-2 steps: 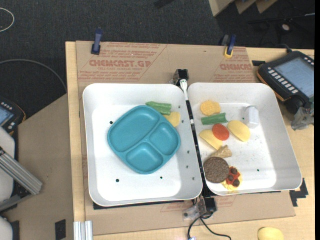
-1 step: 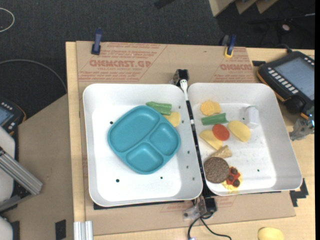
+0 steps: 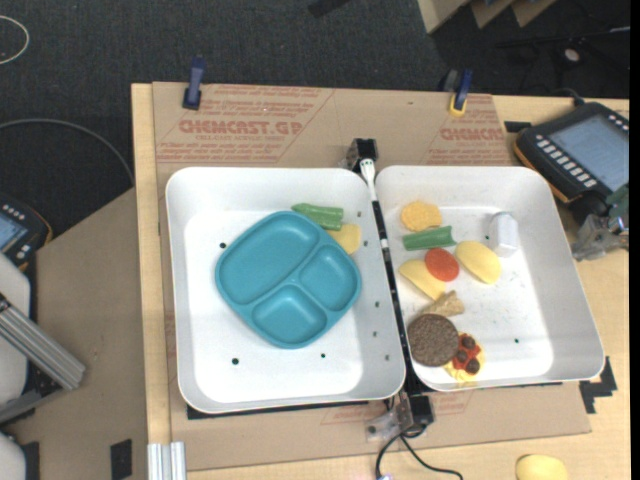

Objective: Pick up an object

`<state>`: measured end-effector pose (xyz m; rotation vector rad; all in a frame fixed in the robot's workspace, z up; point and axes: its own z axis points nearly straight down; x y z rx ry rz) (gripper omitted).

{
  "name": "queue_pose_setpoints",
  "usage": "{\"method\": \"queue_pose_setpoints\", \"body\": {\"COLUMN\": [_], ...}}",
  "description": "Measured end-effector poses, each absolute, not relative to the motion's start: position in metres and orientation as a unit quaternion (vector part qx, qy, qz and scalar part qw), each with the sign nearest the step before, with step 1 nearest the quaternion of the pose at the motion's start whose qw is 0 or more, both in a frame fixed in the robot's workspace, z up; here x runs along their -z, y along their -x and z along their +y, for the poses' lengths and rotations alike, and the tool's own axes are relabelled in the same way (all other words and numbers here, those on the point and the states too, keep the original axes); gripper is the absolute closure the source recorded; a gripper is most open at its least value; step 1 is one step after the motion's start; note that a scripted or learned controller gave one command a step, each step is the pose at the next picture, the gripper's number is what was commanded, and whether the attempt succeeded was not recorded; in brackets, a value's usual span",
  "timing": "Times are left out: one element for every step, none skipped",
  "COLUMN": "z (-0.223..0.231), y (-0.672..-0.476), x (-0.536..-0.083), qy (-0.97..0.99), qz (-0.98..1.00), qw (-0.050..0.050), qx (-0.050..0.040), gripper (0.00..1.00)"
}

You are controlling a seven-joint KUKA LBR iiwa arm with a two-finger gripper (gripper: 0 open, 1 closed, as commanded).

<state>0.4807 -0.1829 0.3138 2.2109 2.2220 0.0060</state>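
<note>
Blue tray, left bin; toy foods, right bin.

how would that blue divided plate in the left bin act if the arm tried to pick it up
The blue divided plate looks like rigid moulded plastic, so it should stay stiff and probably feel light. It is wide and lies flat on the left bin floor, so only its rim offers a grip. Its glossy surface might slip, and it could tilt if held at one edge.

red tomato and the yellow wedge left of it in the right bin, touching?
Touching. The camera view shows the red tomato overlapping the upper edge of the yellow wedge, with no white bin floor between them.
</note>
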Motion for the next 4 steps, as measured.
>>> {"method": "queue_pose_setpoints", "body": {"z": [-0.226,-0.197,-0.225,-0.207], "y": [-0.478,-0.481,-0.479,-0.480], "x": [-0.253,-0.297,-0.254,-0.308], "qy": [-0.708,-0.706,-0.708,-0.706], "qz": [0.706,0.708,0.706,0.708], "qw": [-0.002,0.004,-0.002,0.004], "qx": [0.0013,-0.0016,0.0009,-0.0015], "gripper": [1.00,1.00,1.00,1.00]}}
